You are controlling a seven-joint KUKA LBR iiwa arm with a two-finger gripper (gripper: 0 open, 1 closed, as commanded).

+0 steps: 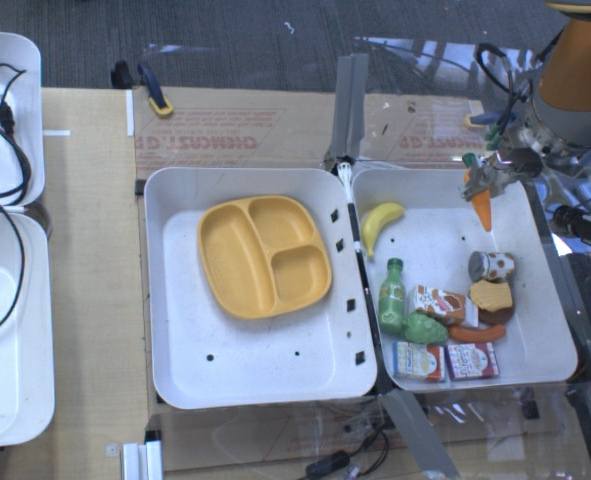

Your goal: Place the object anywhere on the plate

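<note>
A wooden bench (90, 268) on grey carpet bears two white bins. The gripper (483, 180) clamps an orange carrot (483, 208) above the right bin (545, 298), far right of the yellow plate (265, 255). The carrot hangs upright, tapered tip down, smooth and small.

Bright even overhead light, soft shadows

carrot (483, 209) – orange, hanging point-down over the right bin | plate (265, 256) – yellow, three-section, lying flat in the left bin
</note>
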